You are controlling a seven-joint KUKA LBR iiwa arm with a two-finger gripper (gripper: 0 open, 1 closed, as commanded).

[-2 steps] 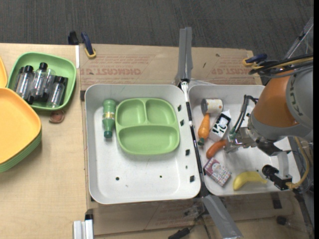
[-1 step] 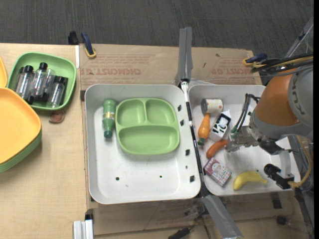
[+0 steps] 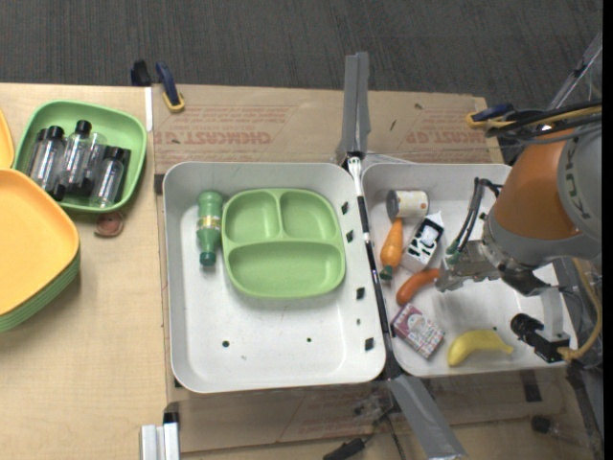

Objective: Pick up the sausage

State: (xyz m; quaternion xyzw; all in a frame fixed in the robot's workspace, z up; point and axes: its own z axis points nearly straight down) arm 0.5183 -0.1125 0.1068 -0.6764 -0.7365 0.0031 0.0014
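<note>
Banana (image 3: 481, 346) frontmost — sausage (image 3: 420, 284) touching hand (image 3: 450, 278), its left.

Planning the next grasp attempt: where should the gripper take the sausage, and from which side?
Probably across its middle, coming straight down. The sausage lies flat and slanted in the right bin, so the fingers should close across its narrow width. The carrot and pink packet crowd its left end.
</note>
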